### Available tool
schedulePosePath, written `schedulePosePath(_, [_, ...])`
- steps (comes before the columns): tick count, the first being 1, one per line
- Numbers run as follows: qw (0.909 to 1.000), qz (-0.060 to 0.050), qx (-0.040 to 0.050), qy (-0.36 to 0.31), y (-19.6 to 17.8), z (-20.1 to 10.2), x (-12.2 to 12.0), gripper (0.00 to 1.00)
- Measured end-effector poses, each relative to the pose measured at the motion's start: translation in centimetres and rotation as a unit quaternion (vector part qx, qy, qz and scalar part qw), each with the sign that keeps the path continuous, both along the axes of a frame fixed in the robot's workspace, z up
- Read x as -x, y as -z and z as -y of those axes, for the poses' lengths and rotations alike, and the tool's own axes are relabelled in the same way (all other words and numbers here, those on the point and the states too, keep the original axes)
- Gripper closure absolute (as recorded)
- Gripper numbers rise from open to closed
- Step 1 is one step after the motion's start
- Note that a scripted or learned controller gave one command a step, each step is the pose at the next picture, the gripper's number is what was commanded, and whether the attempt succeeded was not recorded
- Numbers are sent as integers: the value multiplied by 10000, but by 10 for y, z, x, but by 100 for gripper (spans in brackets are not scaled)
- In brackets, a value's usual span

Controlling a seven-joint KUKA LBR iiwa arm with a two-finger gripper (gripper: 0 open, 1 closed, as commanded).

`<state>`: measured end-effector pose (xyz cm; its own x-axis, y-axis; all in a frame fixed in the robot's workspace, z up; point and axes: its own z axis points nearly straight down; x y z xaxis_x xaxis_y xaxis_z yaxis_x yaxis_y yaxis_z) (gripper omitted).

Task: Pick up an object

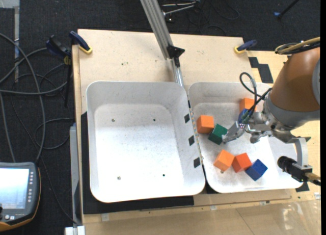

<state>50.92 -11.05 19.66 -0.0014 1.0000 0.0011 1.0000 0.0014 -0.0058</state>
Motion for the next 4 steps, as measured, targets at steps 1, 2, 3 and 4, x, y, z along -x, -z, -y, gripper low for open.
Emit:
schedulePosePath(1, [10000, 28, 4, 9, -2, 0, -1, 0])
schedulePosePath(2, [10000, -4, 0, 12, 61, 1, -2, 0])
schedulePosePath(3, [10000, 20, 7, 12, 103, 1, -2, 0])
schedulePosePath(4, [10000, 42, 5, 11, 91, 1, -3, 100])
